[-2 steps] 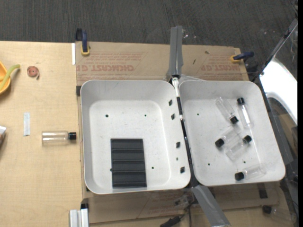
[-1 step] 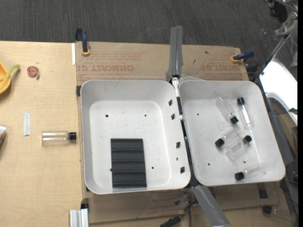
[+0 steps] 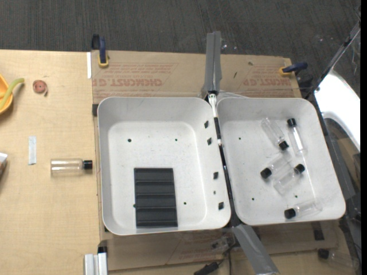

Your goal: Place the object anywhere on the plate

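Observation:
A dark ribbed rectangular plate (image 3: pixel 155 197) lies flat on the floor of the left bin (image 3: pixel 114 119), near its front edge. The right bin (image 3: pixel 241 119) holds several clear plastic vials with black caps, all lying on their sides. Two of them (image 3: pixel 274 133) (image 3: pixel 296 137) rest close together near the back right. Two more (image 3: pixel 275 168) (image 3: pixel 288 179) lie touching in the middle right. Another vial (image 3: pixel 304 208) sits by the front right wall.
On the wooden bench left of the bins lie a clear vial (image 3: pixel 67 165), a small white strip (image 3: pixel 32 150), a red disc (image 3: pixel 39 86) and a yellow object (image 3: pixel 6 93). Clamps (image 3: pixel 100 53) (image 3: pixel 292 69) hold the cardboard sheet behind the bins.

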You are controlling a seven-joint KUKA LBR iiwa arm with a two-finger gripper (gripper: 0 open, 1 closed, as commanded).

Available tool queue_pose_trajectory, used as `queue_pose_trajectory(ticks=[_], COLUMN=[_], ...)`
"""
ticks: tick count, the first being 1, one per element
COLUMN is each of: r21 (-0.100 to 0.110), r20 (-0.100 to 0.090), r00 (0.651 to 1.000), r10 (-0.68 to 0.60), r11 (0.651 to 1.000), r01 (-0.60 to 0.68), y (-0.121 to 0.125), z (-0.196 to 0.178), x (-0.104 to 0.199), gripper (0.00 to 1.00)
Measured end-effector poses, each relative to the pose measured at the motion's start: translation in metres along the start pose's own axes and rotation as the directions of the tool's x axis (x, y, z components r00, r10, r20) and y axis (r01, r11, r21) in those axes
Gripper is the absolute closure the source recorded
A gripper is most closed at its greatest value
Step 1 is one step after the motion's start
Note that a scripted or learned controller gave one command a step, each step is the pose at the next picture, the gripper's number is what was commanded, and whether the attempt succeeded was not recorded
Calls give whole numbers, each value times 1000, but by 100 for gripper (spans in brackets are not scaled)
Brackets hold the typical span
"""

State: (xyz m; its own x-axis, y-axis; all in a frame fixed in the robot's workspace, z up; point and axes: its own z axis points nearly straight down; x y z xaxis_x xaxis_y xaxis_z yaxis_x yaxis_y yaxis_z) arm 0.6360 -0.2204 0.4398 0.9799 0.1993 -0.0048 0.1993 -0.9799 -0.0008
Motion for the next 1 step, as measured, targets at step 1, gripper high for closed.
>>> queue_pose_trajectory(ticks=[1], r21=[-1], r20=[-1], r00=[1000], r10=[-4], r11=[1000], r01=[4], y=[5], z=[0], x=[17], gripper=[0])
